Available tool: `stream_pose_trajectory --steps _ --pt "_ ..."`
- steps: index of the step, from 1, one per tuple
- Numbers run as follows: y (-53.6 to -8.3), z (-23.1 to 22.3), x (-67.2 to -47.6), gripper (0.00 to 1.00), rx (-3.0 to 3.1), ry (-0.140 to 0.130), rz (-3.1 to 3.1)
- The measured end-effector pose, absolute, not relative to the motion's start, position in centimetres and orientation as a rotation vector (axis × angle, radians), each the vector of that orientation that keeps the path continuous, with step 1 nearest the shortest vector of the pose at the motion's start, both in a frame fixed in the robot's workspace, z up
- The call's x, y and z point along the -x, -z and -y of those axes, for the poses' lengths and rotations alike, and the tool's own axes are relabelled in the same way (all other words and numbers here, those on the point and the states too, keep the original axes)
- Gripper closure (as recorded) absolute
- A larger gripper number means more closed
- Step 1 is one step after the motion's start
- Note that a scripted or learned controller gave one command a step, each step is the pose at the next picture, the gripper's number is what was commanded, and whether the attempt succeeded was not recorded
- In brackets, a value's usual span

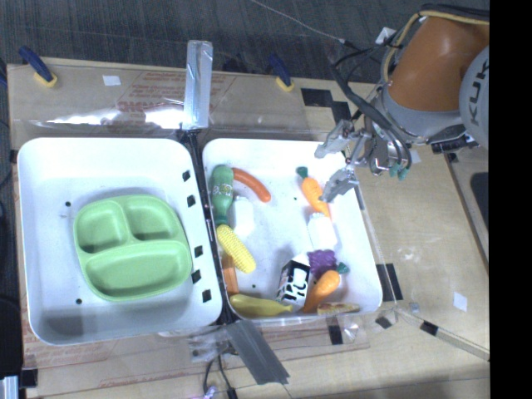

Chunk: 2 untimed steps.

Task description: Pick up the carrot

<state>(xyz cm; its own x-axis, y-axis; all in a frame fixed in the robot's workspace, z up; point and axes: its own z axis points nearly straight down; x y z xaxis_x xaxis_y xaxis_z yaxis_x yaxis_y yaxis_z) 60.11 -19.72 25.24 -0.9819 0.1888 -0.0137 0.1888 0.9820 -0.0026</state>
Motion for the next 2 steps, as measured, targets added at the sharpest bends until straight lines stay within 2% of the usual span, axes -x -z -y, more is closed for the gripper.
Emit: stream_pose_trajectory --steps 1,2 --pt "-11.2 20.8 -62.8 0.00 -0.433 -0.004 -3.125" --pt "-13.1 20.8 -63.3 1.00 -0.420 0.002 -3.109"
